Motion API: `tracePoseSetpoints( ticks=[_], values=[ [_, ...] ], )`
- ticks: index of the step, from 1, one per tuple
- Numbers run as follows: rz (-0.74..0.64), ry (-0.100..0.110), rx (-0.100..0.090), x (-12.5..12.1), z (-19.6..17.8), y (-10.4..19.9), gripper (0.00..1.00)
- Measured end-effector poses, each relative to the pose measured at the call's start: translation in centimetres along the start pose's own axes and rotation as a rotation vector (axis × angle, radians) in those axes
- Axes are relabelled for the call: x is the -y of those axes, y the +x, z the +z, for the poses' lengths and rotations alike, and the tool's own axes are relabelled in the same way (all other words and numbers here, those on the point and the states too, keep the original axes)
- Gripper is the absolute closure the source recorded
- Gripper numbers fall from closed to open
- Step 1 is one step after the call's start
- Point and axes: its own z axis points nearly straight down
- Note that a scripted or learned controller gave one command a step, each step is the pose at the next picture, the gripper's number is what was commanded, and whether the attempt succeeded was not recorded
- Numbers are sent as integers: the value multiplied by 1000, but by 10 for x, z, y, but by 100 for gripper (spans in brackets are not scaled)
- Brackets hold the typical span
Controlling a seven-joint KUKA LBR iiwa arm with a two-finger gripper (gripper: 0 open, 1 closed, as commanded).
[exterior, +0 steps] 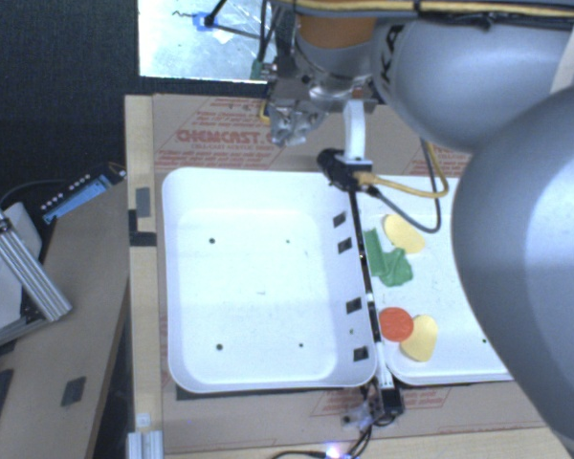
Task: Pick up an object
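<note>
My gripper (289,128) hangs high over the bench, just beyond the far edge of the left bin (186,285); its tips are blurred and nothing shows between them. The objects lie in the right bin (459,352), close to the divider. A pale yellow piece (404,233) is farthest back. A green piece (389,261) lies just in front of it. Nearer the front, a red-orange round piece (395,323) touches a second yellow piece (420,338). The grey arm hides much of the right bin.
A black rail with clips (362,273) runs between the two bins. A yellow cable (411,191) loops from the arm over the divider's far end. Cardboard (210,134) lies under the bins. An aluminium frame (19,261) stands at the left.
</note>
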Motion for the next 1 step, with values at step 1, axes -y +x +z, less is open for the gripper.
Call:
tracePoseSetpoints(
  ticks=[1],
  values=[
    [1,1,2,-11,-80,-75,100]
  ],
)
